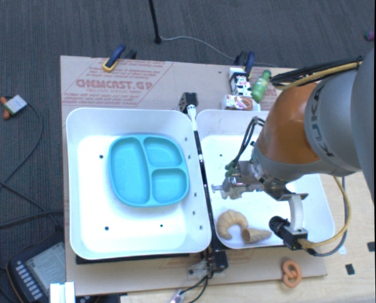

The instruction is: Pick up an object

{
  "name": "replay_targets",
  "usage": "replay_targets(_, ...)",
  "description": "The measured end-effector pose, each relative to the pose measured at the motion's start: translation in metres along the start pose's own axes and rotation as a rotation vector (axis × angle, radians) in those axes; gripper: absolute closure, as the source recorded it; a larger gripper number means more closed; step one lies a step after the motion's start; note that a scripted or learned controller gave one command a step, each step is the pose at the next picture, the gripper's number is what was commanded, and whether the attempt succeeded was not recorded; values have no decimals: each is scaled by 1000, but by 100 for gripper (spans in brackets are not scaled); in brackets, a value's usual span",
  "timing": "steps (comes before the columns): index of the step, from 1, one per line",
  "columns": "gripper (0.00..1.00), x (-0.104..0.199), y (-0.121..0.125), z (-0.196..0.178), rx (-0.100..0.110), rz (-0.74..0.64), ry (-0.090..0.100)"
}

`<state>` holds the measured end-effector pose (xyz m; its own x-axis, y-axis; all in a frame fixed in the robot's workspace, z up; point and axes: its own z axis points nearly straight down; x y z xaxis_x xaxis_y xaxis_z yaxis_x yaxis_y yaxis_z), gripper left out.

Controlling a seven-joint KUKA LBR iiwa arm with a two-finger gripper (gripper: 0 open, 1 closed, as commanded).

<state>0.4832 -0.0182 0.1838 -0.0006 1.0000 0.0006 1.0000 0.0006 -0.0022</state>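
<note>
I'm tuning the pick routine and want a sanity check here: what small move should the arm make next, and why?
Probably a short shift toward the near edge of the right bin, then a descent. The claw sits above bare bin floor, while the croissant lies just nearer the camera, beside a cone-shaped pastry, so the claw isn't over it yet.

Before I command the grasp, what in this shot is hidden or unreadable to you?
- End effector: the wrist covers it from above, so its finger state is unclear.
- Right bin: the arm hides much of its floor; anything beneath is unseen.
- Croissant: visible, though its far end sits near the arm's black fitting.
- Items behind the bins: too small to identify.
</note>
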Motion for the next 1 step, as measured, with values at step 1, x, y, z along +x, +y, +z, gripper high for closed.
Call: replay_targets(1,100,1,0,0,0,0,0)
